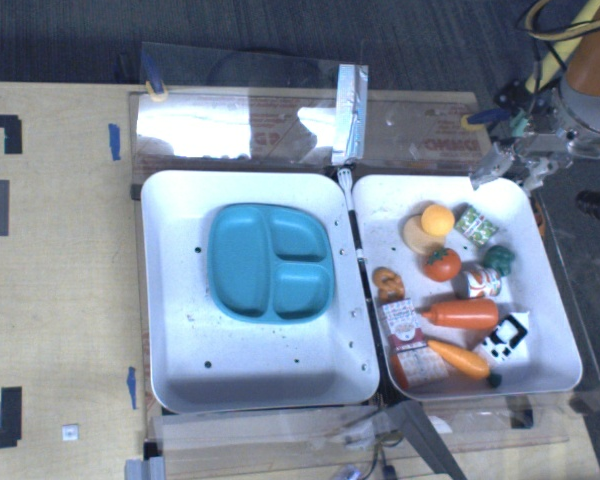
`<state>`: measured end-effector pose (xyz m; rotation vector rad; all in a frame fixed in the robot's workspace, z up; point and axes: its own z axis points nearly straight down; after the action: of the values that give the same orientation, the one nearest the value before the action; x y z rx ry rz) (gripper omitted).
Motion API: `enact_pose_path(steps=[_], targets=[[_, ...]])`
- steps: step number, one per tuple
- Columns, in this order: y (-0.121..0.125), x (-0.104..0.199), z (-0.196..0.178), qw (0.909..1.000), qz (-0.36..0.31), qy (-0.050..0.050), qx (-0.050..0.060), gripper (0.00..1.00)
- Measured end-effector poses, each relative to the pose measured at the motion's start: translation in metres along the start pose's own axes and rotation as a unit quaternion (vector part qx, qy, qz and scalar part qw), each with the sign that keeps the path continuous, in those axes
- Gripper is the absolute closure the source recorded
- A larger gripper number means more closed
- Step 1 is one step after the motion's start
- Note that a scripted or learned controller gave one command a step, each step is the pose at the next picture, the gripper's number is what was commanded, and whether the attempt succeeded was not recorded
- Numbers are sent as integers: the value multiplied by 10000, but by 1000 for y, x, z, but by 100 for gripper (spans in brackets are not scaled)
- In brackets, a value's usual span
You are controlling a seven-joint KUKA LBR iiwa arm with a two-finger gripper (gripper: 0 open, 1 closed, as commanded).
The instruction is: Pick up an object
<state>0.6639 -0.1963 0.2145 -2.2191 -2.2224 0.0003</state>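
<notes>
Tool (500, 165) hovers at right bin's (558, 298) far-right corner, outside the pile; grip state: cannot tell. Candidate objects cluster mid-bin: tomato (442, 263), carrot (458, 357). Approach pending, probably.

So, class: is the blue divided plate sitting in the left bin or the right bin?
In the left bin. The blue divided plate lies flat on that bin's floor, face up, while the toy foods sit in the right bin.

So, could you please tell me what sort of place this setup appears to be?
Most likely a robotics lab bench set up for grasping trials. Two shallow white bins sit side by side: the left bin holds a blue divided tray, the right bin holds toy food such as a carrot, and the arm's hand hovers above.
</notes>
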Motion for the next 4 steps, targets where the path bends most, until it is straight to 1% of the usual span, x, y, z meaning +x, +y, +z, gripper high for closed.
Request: enact_pose_path(steps=[1, 2, 3, 4], targets=[[2, 87, 114, 9957, -928, 12, 28, 0], [-58, 92, 128, 9928, -1196, -7, -26, 0], [-79, 46, 128, 9942, -1078, -5, -7, 0], [-77, 45, 116, 9943, -1068, -12, -42, 100]])
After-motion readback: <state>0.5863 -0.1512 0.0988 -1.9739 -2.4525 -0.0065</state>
